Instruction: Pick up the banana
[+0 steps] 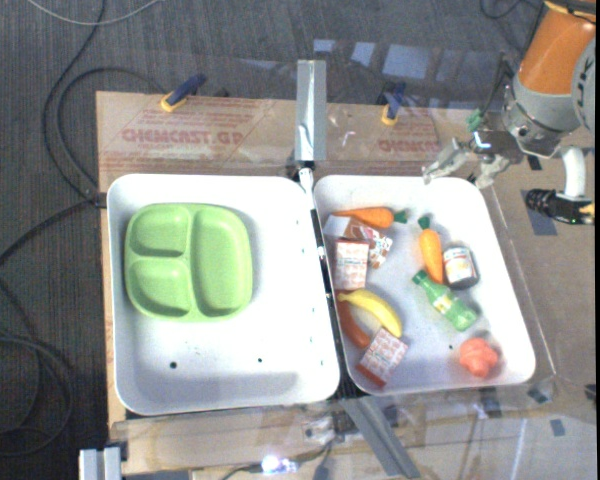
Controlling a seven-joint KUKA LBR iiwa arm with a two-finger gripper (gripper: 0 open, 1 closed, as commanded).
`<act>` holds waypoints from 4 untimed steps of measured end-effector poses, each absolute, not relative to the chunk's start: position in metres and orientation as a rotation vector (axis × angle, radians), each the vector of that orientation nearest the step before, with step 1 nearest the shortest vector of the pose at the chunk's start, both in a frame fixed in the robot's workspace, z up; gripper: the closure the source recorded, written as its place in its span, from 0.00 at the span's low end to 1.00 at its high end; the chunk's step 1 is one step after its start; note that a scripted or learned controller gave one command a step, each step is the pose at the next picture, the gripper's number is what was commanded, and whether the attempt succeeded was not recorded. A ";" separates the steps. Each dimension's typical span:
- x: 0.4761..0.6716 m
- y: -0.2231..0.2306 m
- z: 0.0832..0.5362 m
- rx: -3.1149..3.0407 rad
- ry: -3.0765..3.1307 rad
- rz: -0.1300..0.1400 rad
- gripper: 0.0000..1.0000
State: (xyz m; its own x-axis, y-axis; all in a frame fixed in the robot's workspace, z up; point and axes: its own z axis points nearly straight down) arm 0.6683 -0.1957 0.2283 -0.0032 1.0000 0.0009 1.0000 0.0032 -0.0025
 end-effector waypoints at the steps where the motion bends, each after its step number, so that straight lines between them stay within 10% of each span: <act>1: 0.659 -0.215 0.301 -2.151 -2.290 0.004 0.00; 2: 0.660 -0.223 0.304 -1.806 -2.573 0.006 0.00; 3: 0.615 -0.183 0.182 -1.258 -2.878 -0.002 0.00; 4: 0.641 -0.130 0.178 -0.960 -2.992 -0.002 0.00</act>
State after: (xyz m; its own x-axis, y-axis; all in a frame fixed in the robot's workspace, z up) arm 0.6409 -0.1299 0.1783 -0.8132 0.5819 -0.0006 0.5819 0.8132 0.0015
